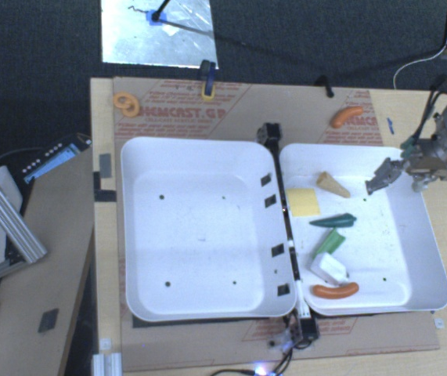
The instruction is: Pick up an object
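Note:
The right bin [423,241] holds several objects. A tan wedge [333,183] lies near its back, with a yellow square [303,202] to its left. Below them come a dark green pepper shape [333,221], a light green block [329,242], a white block [331,269] and an orange sausage [335,291] at the front. My gripper [399,180] hangs over the right bin's back right part, to the right of the tan wedge and apart from it. It is open with nothing between its fingers.
The left bin [200,225] stands beside the right one, joined by a black hinge strip [284,225]. On the cardboard behind lie another orange sausage [347,117], a pretzel ring [126,103] and a yellow clamp [207,81]. A cable [419,61] loops at the back right.

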Tool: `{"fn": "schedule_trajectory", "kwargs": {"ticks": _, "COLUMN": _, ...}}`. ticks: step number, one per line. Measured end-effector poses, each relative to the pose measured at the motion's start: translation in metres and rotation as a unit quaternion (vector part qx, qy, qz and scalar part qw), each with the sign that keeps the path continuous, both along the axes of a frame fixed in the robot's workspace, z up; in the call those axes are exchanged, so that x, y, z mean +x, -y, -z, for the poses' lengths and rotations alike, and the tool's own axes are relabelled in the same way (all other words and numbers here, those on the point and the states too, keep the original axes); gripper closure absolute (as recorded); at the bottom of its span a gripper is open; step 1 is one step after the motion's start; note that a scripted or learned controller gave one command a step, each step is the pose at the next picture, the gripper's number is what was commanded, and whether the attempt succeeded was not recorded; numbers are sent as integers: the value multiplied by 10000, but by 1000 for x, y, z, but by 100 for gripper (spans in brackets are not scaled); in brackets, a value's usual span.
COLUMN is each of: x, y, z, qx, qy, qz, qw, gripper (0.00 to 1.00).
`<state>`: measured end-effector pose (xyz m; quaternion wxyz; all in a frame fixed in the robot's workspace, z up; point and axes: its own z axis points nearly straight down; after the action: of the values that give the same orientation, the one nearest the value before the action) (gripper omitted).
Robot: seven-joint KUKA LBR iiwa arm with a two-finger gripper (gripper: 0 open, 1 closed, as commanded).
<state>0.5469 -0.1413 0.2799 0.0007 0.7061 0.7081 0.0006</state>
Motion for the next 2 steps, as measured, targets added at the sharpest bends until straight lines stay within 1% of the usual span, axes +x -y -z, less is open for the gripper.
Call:
{"fn": "schedule_trajectory", "kwargs": {"ticks": 1, "x": 16, "y": -30, "z": 169, "qx": 19, "qy": -62, "qz": -19, "qw": 10000, "gripper": 0}}
{"fn": "schedule_trajectory", "kwargs": {"ticks": 2, "x": 19, "y": -27, "z": 149, "qx": -1, "qy": 4, "qz": -1, "qw": 10000, "gripper": 100}}
